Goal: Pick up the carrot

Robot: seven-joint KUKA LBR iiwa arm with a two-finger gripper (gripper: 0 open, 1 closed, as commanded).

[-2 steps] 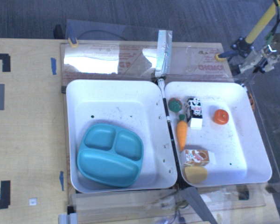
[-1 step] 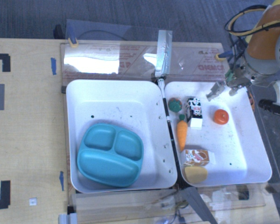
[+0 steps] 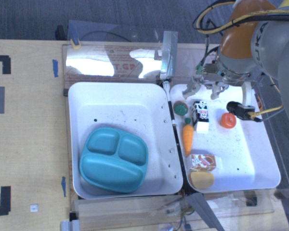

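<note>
The carrot (image 3: 188, 136), orange with a small green top, lies lengthwise along the left wall of the right bin (image 3: 250, 165), its green end pointing to the back. My gripper (image 3: 203, 91) hangs over the back of that bin, behind the carrot and slightly to its right. Its two grey fingers (image 3: 190, 88) are spread apart, open, with nothing between them.
Near the carrot lie a green round piece (image 3: 180, 109), a black-and-white carton (image 3: 201, 114) and a red tomato (image 3: 228, 121). A brown-and-white packet (image 3: 202, 161) and a tan round item (image 3: 202, 179) sit at the front. The left bin (image 3: 86, 97) holds a blue divided plate (image 3: 114, 159).
</note>
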